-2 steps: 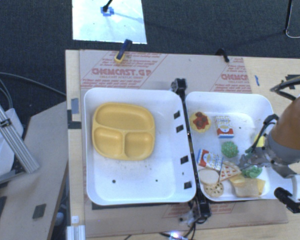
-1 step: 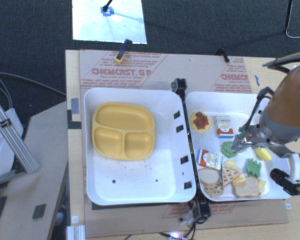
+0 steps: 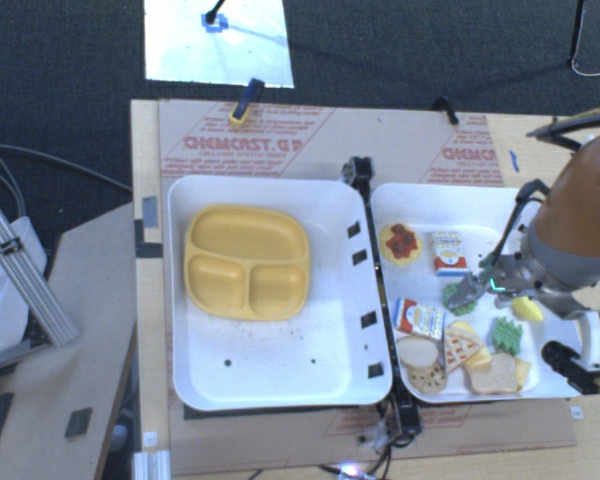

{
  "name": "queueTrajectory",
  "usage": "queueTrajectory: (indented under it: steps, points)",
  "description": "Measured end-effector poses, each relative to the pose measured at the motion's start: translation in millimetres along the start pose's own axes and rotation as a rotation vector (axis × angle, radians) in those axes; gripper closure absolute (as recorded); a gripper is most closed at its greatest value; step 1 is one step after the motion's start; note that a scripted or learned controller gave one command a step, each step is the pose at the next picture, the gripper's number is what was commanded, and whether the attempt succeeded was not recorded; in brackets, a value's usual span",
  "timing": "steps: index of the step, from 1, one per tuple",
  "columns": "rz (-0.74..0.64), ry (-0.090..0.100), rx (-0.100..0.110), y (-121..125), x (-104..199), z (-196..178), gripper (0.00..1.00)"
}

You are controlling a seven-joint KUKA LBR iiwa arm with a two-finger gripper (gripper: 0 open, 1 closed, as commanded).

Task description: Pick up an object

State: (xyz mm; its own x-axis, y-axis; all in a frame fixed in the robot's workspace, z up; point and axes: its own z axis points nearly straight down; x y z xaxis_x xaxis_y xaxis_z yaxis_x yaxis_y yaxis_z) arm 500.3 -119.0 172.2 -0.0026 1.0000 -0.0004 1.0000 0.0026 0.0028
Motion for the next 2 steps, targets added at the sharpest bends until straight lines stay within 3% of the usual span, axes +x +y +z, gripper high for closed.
queueTrajectory:
  steps: [1,2]
  points:
    - [0.002,0.001,-0.004,-12.2,17.1,88.9,0.0]
    - [-0.001,-0.001,-0.013,-8.4,15.7,71.6,1.0]
